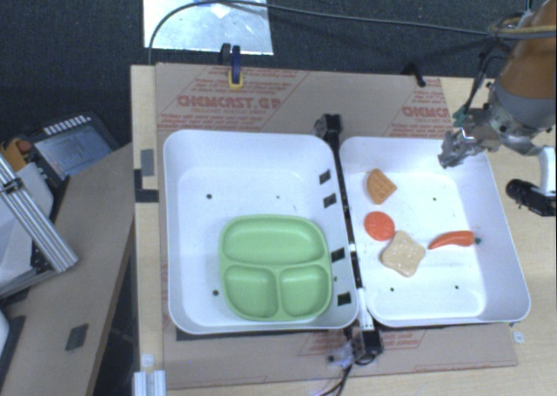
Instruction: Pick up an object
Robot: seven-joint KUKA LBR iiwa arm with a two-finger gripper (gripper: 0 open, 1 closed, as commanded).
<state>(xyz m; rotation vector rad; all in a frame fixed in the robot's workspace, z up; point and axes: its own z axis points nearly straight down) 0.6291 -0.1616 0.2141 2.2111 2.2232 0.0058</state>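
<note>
- A brown board [261, 346] printed with red letters is laid under both bins, and its near edge is seen at the bottom of the view
- The left bin [187, 211] is taken up at its near side by a green tray [277, 268] with three compartments, one long across the far side and two smaller at the near side
- The two bins are joined along the middle by a row of black clips [339, 255]
- In the right bin [452, 298] four small pieces are gathered toward its left half
- Nearest is a beige piece [403, 253], square and set at a tilt
- Just to its right a red-orange stick [452, 239] is laid flat, with a green tip at its right end, close to the beige piece but seemingly apart from it
- A red disc [379, 225] is placed just beyond the beige piece, touching or nearly touching its far corner
- Farther still a tan lump [380, 185] is seen, apart from the disc
- The gripper [454, 149] is held over the far right corner of the right bin, well apart from all four pieces; nothing is seen held in it, and whether it is spread or pressed together cannot be told
- The grey arm [522, 98] is brought in from the right
- At the far edge of the board a blue and yellow clamp [233, 66] is fixed
- Beyond it a shiny sheet [209, 3] is laid on dark carpet
</note>
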